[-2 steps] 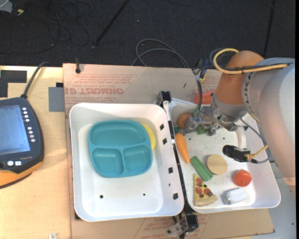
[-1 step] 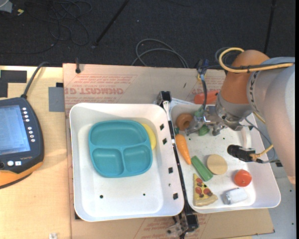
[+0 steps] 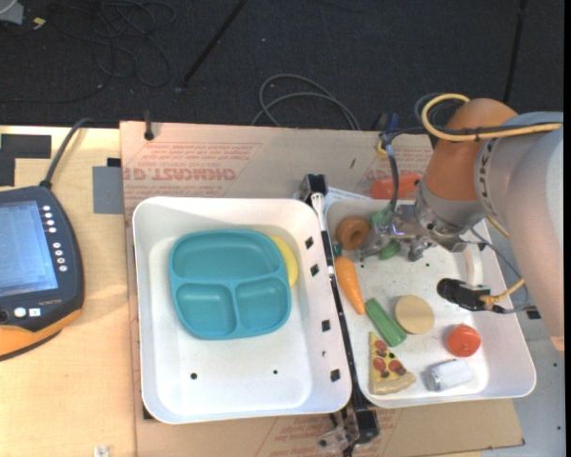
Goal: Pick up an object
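Gripper (image 3: pixel 392 239) low at far end of right bin (image 3: pixel 514 369), finger state unclear. Risk: crowding doughnut (image 3: pixel 353 231), carrot (image 3: pixel 349 284); could nudge instead of grasp.

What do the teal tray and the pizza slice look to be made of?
Teal tray: probably moulded plastic, matte to satin, judging by its even colour and rounded compartment walls. Pizza slice: likely a plastic or rubber toy, given its flat painted toppings and thick crust; too small to tell which.

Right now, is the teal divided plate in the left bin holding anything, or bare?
Bare: all three compartments of the teal plate show plain teal. A yellow thing peeks from beneath its right edge, in the left bin.
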You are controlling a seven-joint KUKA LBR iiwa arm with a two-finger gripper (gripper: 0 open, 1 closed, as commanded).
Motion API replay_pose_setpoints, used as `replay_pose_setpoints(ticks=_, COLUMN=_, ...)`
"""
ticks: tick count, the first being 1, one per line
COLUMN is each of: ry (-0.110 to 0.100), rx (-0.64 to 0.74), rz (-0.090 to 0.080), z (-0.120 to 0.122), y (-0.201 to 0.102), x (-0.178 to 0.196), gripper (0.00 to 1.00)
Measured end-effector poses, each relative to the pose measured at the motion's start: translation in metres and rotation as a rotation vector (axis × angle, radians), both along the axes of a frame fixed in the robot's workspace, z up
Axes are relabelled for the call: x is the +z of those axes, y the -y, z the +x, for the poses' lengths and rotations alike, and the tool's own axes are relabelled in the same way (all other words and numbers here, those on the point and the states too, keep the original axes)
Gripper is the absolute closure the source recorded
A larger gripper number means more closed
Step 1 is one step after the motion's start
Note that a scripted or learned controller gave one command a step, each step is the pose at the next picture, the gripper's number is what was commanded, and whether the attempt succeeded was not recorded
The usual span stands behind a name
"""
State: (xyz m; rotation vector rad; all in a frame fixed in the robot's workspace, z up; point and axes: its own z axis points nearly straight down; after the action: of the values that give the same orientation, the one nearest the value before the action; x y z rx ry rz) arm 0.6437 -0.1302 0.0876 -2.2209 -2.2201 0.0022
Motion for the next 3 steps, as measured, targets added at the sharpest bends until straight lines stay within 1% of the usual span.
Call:
replay_pose_setpoints(ticks=1, ry=0.0, rx=0.0, rz=-0.009, z=-0.0005, y=-0.035, x=0.001, gripper=0.0)
replay_pose_setpoints(ticks=2, ry=0.002, rx=-0.005, rz=-0.015, z=-0.0007, y=-0.0398, x=0.0019, gripper=0.0)
replay_pose_setpoints(ticks=3, ry=0.0, rx=-0.003, rz=-0.007, z=-0.0003, y=-0.0346, x=0.0016, gripper=0.0)
